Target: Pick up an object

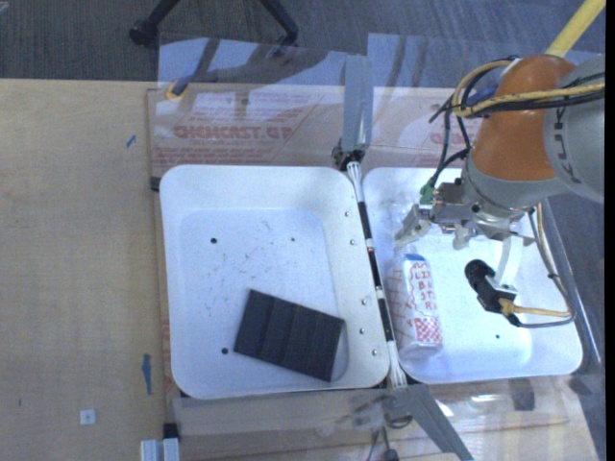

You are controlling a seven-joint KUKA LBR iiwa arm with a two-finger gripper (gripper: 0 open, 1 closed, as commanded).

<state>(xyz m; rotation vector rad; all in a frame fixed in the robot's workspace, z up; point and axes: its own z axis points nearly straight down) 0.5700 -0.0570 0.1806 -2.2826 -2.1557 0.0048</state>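
I hang over the right bin [553, 349], my grey arm coming in from the right with the orange band [519, 123] bulging above my wrist. My gripper [452, 227] sits low over the far left part of that bin, and from this slanted look down I cannot tell how it stands, wide or narrow; nothing shows clearly in its grasp. Just below it, toward the near edge, lies a white packet with red lettering [421, 301], stretched lengthwise along the bin's left wall, its upper end close under my gripper, though I cannot tell whether I touch it. To the packet's right, apart from it, a small black piece [483, 281] on a yellow cable [543, 312] hangs beside my wrist above the bin floor. The left bin [192, 200] holds a dark grey ribbed slab [290, 335] lying flat and turned at a slant in the near part, well apart from me, with small dark specks scattered across the white floor around it. A divider rail [370, 257] runs between the two bins.
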